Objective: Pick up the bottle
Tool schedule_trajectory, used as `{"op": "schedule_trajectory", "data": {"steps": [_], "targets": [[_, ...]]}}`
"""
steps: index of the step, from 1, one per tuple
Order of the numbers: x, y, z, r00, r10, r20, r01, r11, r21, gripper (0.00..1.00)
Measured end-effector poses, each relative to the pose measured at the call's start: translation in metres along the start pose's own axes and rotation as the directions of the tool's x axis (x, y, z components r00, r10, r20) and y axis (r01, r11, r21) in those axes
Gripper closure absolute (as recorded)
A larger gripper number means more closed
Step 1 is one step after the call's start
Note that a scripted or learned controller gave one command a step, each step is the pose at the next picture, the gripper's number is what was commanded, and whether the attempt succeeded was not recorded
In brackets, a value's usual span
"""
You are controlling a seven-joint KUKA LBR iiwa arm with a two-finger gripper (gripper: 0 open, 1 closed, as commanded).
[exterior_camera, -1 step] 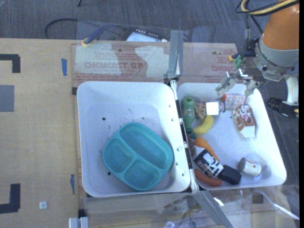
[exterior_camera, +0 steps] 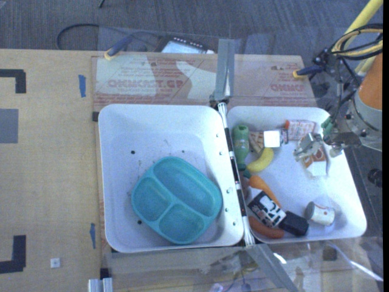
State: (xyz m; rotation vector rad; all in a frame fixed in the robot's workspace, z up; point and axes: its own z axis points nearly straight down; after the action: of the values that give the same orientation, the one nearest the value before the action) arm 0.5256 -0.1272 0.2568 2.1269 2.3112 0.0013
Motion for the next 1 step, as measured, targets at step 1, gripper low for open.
{"op": "schedule_trajectory", "data": {"steps": [1], "targets": [[-0.0276,-0.0489,0.0867,0.995,0.102,0.000,-0.102,0.995,0.001,0.00]]}}
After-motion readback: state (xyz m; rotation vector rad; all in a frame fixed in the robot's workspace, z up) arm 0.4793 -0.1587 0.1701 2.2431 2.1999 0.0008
